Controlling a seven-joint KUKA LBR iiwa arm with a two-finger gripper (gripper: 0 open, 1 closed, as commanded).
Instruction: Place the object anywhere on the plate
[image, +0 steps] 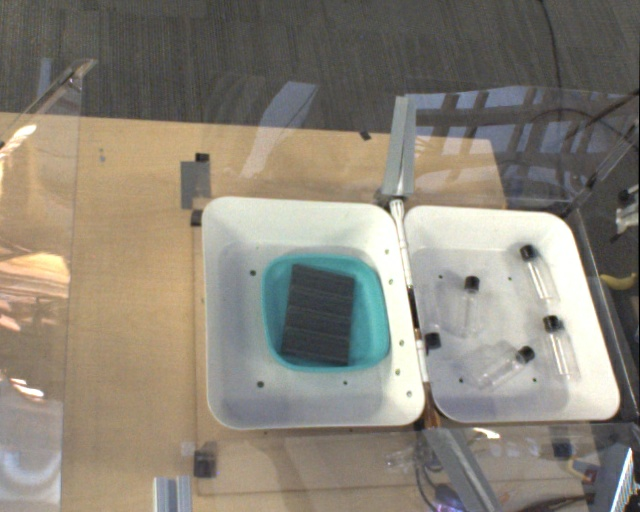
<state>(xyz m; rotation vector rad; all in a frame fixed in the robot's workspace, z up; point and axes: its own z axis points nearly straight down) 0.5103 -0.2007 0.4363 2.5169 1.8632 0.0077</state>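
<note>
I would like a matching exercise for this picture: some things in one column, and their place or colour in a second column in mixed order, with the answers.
Things:
1. teal plate
2. dark ridged block
3. clear vials with black caps
4. grey metal post

Descriptions:
A. scattered in the right bin
B. lying on the plate
C. behind the bins, where they meet
D. in the left bin

Pairs: 1-D, 2-B, 3-A, 4-C

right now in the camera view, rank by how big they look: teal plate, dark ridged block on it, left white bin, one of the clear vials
1. left white bin
2. teal plate
3. dark ridged block
4. clear vial, in the right bin; all four vials look about alike.
</note>
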